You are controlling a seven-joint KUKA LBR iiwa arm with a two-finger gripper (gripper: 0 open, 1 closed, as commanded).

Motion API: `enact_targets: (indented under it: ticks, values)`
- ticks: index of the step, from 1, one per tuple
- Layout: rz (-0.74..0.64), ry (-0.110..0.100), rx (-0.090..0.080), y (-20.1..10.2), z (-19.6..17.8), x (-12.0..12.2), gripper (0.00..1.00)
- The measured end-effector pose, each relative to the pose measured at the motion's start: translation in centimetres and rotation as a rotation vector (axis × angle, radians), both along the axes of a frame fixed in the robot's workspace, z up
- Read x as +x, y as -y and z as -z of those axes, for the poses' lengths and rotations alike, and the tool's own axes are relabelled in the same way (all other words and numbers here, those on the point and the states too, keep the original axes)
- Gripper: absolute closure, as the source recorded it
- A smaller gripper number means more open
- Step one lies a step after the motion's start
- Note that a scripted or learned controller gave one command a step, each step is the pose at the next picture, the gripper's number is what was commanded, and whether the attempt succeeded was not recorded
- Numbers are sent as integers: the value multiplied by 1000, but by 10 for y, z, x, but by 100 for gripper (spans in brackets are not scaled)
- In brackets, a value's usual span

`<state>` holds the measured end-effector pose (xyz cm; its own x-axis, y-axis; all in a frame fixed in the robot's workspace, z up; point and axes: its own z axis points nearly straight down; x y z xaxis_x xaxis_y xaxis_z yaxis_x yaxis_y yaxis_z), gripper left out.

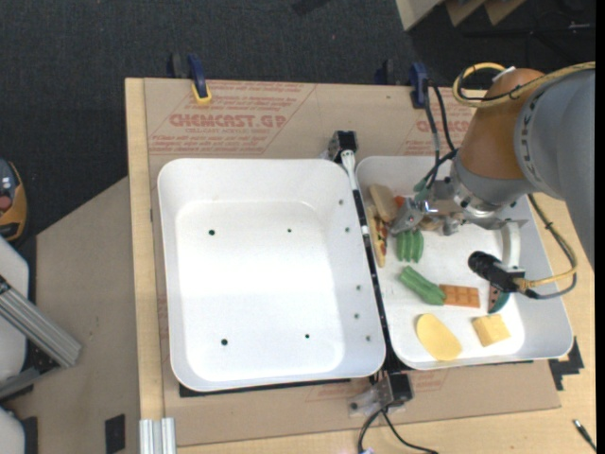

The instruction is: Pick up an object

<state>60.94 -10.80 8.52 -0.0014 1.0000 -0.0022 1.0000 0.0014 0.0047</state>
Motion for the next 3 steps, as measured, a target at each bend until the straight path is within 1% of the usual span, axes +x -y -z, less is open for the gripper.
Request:
enact_targets:
  ticks: [1,2,3]
  values:
    - [-7,-59,7,1,6,21,0]
    - [5,-18,1,-14,2,55,0]
    - [6,-14,3,33,2,54,0]
